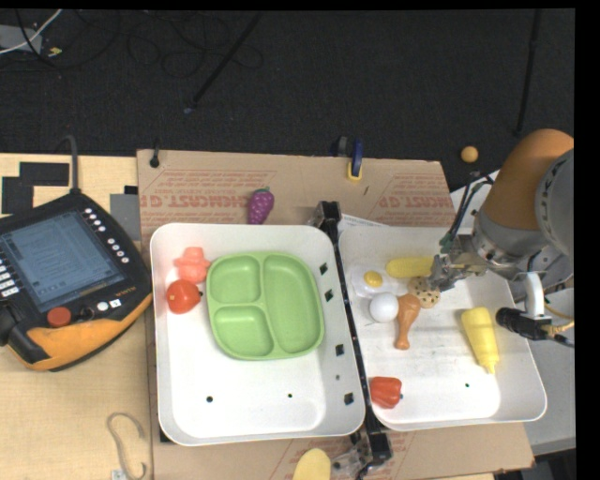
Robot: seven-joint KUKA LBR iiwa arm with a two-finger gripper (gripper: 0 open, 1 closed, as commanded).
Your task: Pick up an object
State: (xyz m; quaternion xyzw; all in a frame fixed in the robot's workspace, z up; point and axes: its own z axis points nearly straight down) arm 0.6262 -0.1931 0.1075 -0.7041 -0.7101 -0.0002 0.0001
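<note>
Hovering my hand (pixel 439 277) right over cookie (pixel 428 297), beside chicken leg (pixel 406 321), going for easy top grab. Can't tell grip.

Robotics lab: teach pendant (pixel 66 272), cardboard-backed bench (pixel 281 187), trailing cables (pixel 112 28).

Two white bins (pixel 178 375): the left one holds a light-green divided plate (pixel 262 307), a red tomato (pixel 183 296) and a pink piece (pixel 192 262). The right one holds a yellow bottle (pixel 481 337), a red pepper (pixel 385 391), a white ball (pixel 382 307) and a tan drumstick (pixel 406 321). A purple grape bunch (pixel 260 205) lies on brown cardboard (pixel 206 187) printed with red lettering.
</note>
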